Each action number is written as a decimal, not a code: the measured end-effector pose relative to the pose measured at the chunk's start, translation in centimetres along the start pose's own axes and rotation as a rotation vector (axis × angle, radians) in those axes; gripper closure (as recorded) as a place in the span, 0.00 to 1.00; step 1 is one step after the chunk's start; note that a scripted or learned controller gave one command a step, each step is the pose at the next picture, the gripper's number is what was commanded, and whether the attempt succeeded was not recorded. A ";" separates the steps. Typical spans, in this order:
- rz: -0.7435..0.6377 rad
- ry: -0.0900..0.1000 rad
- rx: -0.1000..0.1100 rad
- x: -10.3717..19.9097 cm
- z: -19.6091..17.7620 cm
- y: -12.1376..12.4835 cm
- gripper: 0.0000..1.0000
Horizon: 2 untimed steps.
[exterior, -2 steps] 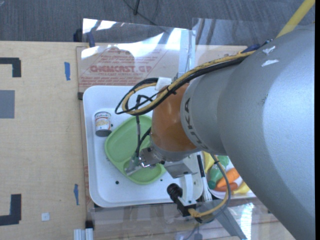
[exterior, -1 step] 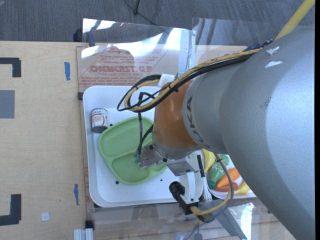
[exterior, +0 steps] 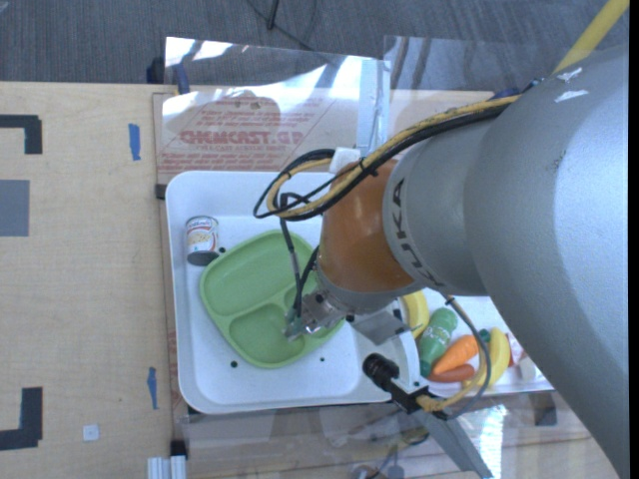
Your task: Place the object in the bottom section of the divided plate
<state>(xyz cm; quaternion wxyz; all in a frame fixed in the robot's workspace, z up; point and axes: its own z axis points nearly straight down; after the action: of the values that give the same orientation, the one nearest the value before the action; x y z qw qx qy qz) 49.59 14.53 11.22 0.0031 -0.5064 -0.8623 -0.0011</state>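
Observation:
A green divided plate (exterior: 245, 282) lies in the left white bin (exterior: 190, 362), its sections bare where they show. My gripper (exterior: 303, 327) hangs low over the plate's lower right part, under the orange wrist band (exterior: 359, 233). The arm's bulk hides the plate's right side. A small can (exterior: 201, 239) with a white and orange label lies just off the plate's upper left edge.
In the right bin, toy food shows below the arm: a carrot (exterior: 457, 357), a banana (exterior: 496, 357), a green piece (exterior: 436, 332) and a yellow piece (exterior: 416, 310). Black cables (exterior: 290, 203) loop above the plate. The wooden bench (exterior: 80, 267) stretches left.

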 end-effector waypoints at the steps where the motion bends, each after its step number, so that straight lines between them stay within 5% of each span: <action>1: 0.100 -0.007 -0.002 4.8 -21.3 0.7 1.00; 2: 0.086 -0.006 0.001 -1.7 -18.3 -2.9 1.00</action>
<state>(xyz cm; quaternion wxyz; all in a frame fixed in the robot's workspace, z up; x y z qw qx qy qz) 47.94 11.48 29.53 0.0006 -0.5431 -0.8397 0.0011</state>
